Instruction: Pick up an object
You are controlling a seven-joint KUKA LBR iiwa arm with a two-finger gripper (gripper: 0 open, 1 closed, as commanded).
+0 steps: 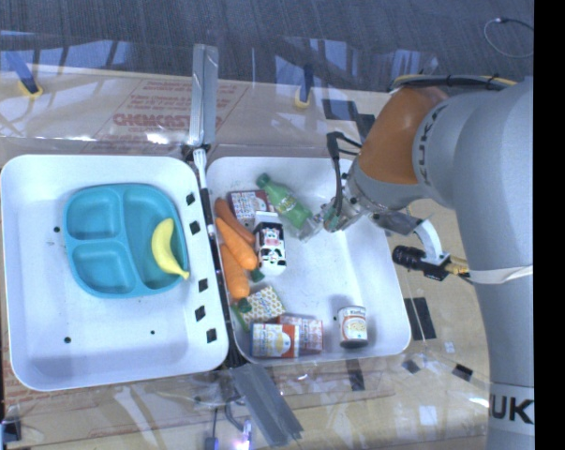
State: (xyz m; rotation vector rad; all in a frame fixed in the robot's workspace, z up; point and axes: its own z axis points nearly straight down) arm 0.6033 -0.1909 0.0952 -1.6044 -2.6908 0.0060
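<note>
My gripper (327, 221) hangs low over the right bin (376, 279), just right of a green bottle (284, 204) lying on its side near the bin's back. The bottle's near end lies close to the gripper tip, and I cannot tell whether they touch. Two carrots (235, 244) lie along the bin's left wall, with a small cow-print carton (271, 247) beside them. A small can (353, 326) stands near the front right, and a flat box (287, 337) lies at the front.
The left bin (38, 336) holds a blue divided plate (104, 242) with a banana (167, 248) in its right compartment. A red-and-white packet (247, 202) and a checkered packet (265, 303) also lie in the right bin. The grey arm (460, 157) covers the right side.
</note>
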